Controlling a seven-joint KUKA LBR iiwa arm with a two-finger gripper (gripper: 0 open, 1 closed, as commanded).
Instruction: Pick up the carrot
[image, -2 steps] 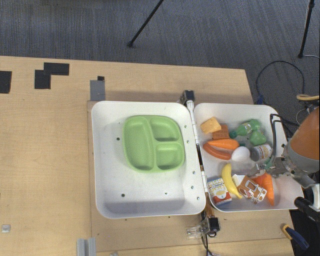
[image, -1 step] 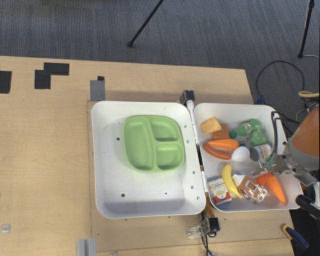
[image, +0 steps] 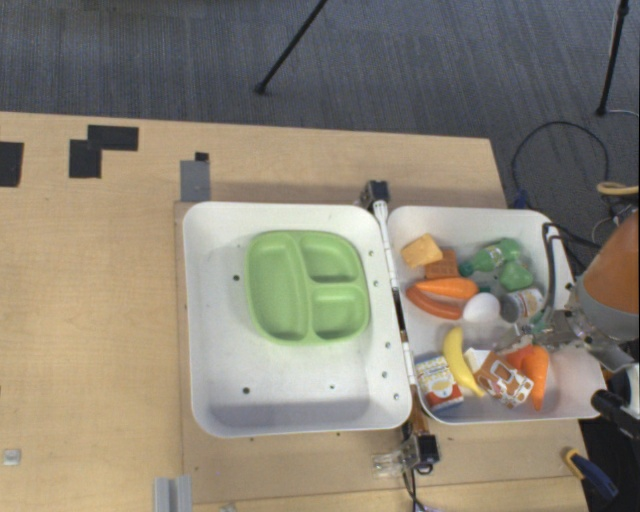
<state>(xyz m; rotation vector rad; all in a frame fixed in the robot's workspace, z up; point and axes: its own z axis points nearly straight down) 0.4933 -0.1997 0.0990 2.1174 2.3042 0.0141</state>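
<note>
The carrot (image: 447, 288) is a long orange piece lying on its side in the upper middle of the right bin (image: 470, 218), its pointed end towards the left. A red-orange piece (image: 438, 305) lies against its near side. My gripper (image: 532, 332) hangs low over the right part of that bin, to the right of the carrot and apart from it. Just below the gripper lies another orange tapered piece (image: 538, 372); whether the gripper touches it I cannot tell.
Around the carrot are a white egg (image: 481, 308), a banana (image: 459, 360), a yellow-orange block (image: 423, 250), green items (image: 503, 261), a small carton (image: 437, 380) and a snack packet (image: 503, 378). The left bin (image: 215, 330) holds a green divided plate (image: 305, 285).
</note>
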